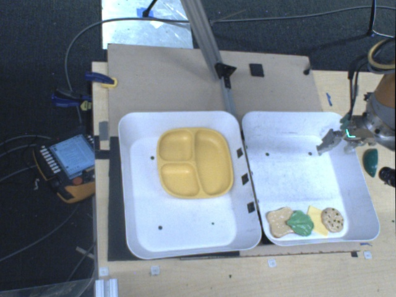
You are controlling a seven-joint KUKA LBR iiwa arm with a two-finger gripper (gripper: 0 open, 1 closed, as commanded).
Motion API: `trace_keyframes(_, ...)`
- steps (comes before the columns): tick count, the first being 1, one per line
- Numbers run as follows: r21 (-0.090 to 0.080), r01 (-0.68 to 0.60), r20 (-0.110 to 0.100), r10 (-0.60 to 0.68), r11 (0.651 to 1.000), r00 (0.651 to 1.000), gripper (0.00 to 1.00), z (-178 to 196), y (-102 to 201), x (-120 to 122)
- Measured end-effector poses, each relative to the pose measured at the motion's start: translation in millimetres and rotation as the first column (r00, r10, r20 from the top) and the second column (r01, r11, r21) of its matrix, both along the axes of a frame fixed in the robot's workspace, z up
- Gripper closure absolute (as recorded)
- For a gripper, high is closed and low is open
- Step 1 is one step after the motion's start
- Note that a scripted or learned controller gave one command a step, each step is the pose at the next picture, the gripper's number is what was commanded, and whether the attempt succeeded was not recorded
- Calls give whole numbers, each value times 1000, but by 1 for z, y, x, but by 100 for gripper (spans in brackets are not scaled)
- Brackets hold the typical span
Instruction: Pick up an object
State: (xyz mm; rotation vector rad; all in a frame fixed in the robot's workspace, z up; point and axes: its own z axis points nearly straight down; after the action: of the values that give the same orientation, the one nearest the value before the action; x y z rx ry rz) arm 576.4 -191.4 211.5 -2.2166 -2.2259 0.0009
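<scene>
Several toy food pieces lie in a row along the front edge of the right bin (297, 166): a tan toast slice (279, 221), a green leaf (301, 223), a yellow cheese wedge (316, 218) and a chocolate-chip cookie (333, 219). A yellow divided plate (195, 163) sits in the left bin (139, 215). My gripper (335, 140) hangs over the far right part of the right bin, well behind the food and not touching any of it. Nothing shows in its grasp.
A grey pole (204, 33) slants down from the top to the gap between the bins. A teal object (370, 161) sits just outside the right bin's right rim. At far left, off the bench, a control pendant (67, 166) lies among cables.
</scene>
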Motion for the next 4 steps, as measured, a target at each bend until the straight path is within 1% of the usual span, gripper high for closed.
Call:
trace_keyframes(1, -1, 0, 2, 0, 1000, 1000, 0, 1, 0, 1)
trace_keyframes(2, 0, 0, 1, 0, 1000, 1000, 0, -41, 3, 4)
trace_keyframes(3, 1, -1, -1, 1, 1000, 1000, 0, -102, 7, 9)
trace_keyframes(4, -1, 1, 5, -1, 1000, 1000, 0, -126, 7, 11)
